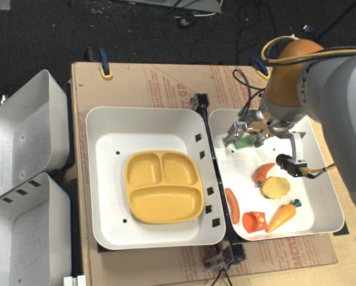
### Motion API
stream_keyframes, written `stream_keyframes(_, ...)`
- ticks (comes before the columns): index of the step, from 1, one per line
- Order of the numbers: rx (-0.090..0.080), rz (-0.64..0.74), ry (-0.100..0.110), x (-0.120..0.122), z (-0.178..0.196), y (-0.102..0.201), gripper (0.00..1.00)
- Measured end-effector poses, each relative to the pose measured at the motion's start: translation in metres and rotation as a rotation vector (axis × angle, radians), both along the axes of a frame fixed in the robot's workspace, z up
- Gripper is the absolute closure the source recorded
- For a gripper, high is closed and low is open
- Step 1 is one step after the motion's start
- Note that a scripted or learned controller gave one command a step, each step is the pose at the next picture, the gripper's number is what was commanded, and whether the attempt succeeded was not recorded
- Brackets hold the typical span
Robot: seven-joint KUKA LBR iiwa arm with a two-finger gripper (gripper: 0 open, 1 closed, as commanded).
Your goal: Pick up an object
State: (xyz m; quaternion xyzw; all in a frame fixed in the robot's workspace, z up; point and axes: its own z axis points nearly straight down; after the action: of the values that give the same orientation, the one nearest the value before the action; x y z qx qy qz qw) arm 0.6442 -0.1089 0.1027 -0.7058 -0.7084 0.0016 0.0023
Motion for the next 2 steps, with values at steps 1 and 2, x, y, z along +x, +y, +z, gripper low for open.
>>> stream_keyframes(1, -0.001, -0.001, -0.004, 0.000, -0.011, 0.000, 0.00)
stream_keyframes(2, -0.002, -0.002, -0.008, 0.001, 0.001, 0.000, 1.00)
